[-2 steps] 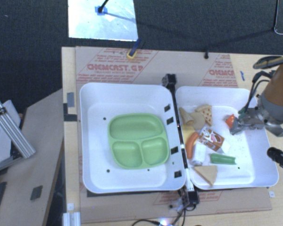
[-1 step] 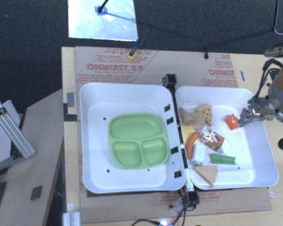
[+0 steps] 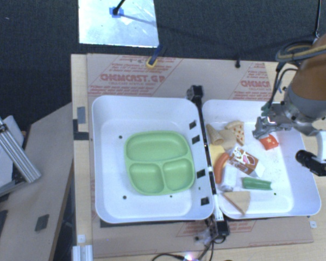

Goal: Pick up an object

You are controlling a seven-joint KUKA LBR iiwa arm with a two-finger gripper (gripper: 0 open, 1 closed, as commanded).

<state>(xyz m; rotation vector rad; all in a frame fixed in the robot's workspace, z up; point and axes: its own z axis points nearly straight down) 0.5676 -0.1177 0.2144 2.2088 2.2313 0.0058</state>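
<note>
My gripper (image 3: 265,128) hangs over the back right part of the right bin (image 3: 307,197), just above and to the left of a small orange-red piece (image 3: 269,142) that lies on the bin floor. Nothing shows between its tips. Left of it lie a tan waffle-like piece (image 3: 234,130) and a yellow wedge (image 3: 215,135). Further forward are an orange sausage (image 3: 220,166), a small brown-and-white carton (image 3: 244,160), a green pod (image 3: 256,184) and a tan bread triangle (image 3: 237,200).
The left bin (image 3: 106,118) holds a green divided plate (image 3: 157,162). A black divider with clips (image 3: 202,145) runs between the bins. A black part of the arm (image 3: 314,163) juts over the right bin's right rim.
</note>
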